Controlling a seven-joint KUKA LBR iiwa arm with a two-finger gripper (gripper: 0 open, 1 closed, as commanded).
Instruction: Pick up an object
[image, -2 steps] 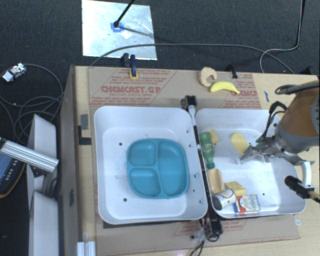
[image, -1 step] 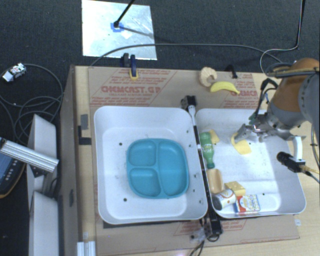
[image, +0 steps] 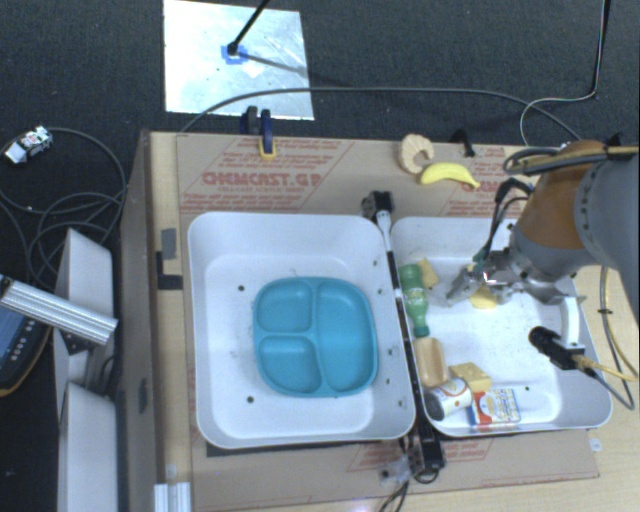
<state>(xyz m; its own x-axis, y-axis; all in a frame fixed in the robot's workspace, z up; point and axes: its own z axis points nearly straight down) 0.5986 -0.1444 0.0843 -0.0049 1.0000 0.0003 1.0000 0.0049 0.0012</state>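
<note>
Yellow block (image: 484, 298) lies in the upper middle of the right bin (image: 590, 400), right under the gripper (image: 478, 283), which reaches down from the arm (image: 575, 225) entering at the right. The grey fingers point down and to the left, and the yellow piece sits at their tips, but whether the jaws are apart, together or clamped on it cannot be told from this slanted view.

Left of the block, against the bin's left wall, a green bottle (image: 413, 297) lies lengthwise with a small yellow piece (image: 429, 272) beside its top. Below the bottle sits a tan bread-like lump (image: 430, 361), then a yellow wedge (image: 472, 376), a red and white can (image: 452, 402) and a flat printed packet (image: 497, 407) near the front rim.

The left bin (image: 215, 300) holds a blue divided plate (image: 314, 335). On the cardboard behind the bins rest a banana (image: 448, 175) and a pale round thing (image: 415, 152).
</note>
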